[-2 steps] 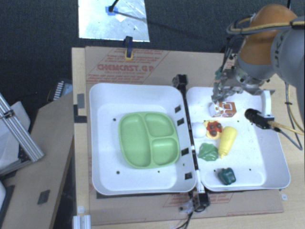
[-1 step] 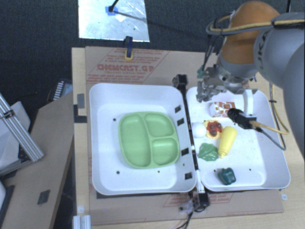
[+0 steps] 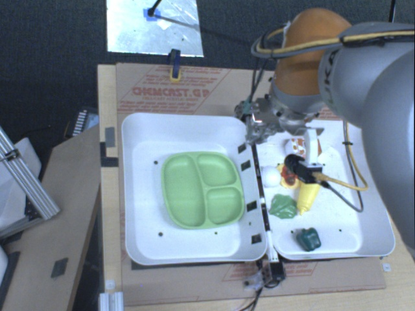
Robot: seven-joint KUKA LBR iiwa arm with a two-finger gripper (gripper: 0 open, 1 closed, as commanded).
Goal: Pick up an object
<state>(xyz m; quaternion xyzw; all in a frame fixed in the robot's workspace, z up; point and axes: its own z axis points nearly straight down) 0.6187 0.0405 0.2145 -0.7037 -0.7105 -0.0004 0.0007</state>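
- Counter, near edge: tan board w/ cardboard sheet under both bins; a small dark clip or connector at 6 o'clock below the bin seam, too small to id.
- Right bin: dark green object nearest the camera, at about 6 o'clock in the bin, alone on bare white floor; shape unclear.
- Light green crumpled piece just above it, beside the seam; touching or just beside a yellow cone-like item at its 3 o'clock.
- Black part atop the yellow item; may be tooling or an object, can't tell. Yellow cable loops off toward 3 o'clock.
- Small white round object at 9 o'clock of that cluster, next to the seam.
- Orange-and-white item further back, partly covered by the arm.
- Left bin: light green three-section plate near centre, sections bare.
- Gripper over the seam at the bins' far end, approx 12 o'clock of the object cluster; jaws hidden in wrist clutter, so can't tell how wide they sit or if anything is held.
- Arm's grey bulk cuts off the right bin's far right corner.
- Far back: shiny sheet w/ blue tape at 12 o'clock, beyond the cardboard.
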